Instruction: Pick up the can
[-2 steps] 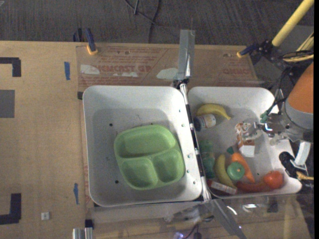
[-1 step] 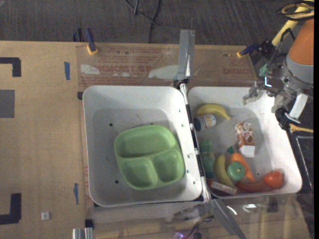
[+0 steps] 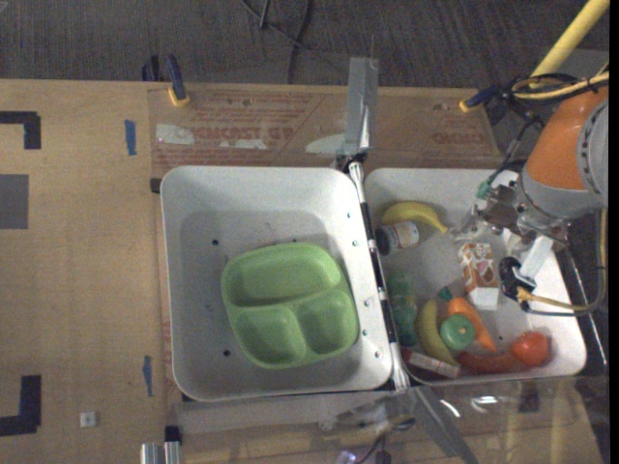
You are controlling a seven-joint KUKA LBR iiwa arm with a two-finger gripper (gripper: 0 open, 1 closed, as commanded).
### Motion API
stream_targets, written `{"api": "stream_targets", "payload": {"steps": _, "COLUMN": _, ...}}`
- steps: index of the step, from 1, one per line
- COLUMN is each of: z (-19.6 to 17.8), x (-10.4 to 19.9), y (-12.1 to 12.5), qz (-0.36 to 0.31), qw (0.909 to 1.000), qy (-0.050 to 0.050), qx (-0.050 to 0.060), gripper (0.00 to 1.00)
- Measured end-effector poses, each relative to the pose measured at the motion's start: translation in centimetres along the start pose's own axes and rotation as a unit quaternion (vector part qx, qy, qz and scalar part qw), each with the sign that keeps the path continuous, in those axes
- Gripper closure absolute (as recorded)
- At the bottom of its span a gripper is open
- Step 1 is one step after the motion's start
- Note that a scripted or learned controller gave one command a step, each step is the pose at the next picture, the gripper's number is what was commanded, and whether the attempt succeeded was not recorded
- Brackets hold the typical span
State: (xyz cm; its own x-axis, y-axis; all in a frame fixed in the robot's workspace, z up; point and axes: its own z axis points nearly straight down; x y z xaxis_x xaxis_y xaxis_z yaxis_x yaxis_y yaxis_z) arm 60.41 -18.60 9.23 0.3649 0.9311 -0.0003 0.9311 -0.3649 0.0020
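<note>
**Can point(image 3: 404, 234) on its side, to the left of the gripper**

Camera view, right bin point(image 3: 435, 257). I take the can to be the small pale cylinder with a dark end. It lies on the bin floor close against the bin's left wall, just below the banana point(image 3: 414, 214), and is touching it or nearly so. Its long axis runs roughly across the view at a slight tilt, with the dark end toward the wall.

The gripper point(image 3: 491, 207) hangs over the upper right part of the same bin. From my console I cannot tell how wide it stands open, and nothing is visibly in its hold. The can lies well apart from it, toward the view's left and a little lower, with bare bin floor between them. An orange-and-white carton point(image 3: 477, 267) sits just below the gripper, nearer to it than the can is.

In my judgement the coming move turns on a leftward traverse across the bin, then a close set across the can's short axis. The wall and the banana leave little room on that side.
</note>
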Motion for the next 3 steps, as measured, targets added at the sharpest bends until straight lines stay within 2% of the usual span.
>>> {"api": "stream_targets", "payload": {"steps": 1, "z": -1.6, "x": -2.5, "y": -3.9, "qz": 0.093, "qw": 0.9956, "qy": 0.000, "qx": 0.003, "gripper": 0.00}}
{"api": "stream_targets", "payload": {"steps": 2, "z": -1.9, "x": -4.1, "y": -11.8, "qz": 0.215, "qw": 0.9767, "qy": 0.000, "qx": 0.002, "gripper": 0.00}}
{"api": "stream_targets", "payload": {"steps": 3, "z": 0.5, "x": -1.1, "y": -6.4, "qz": 0.315, "qw": 0.9493, "qy": -0.001, "qx": 0.000, "gripper": 0.00}}
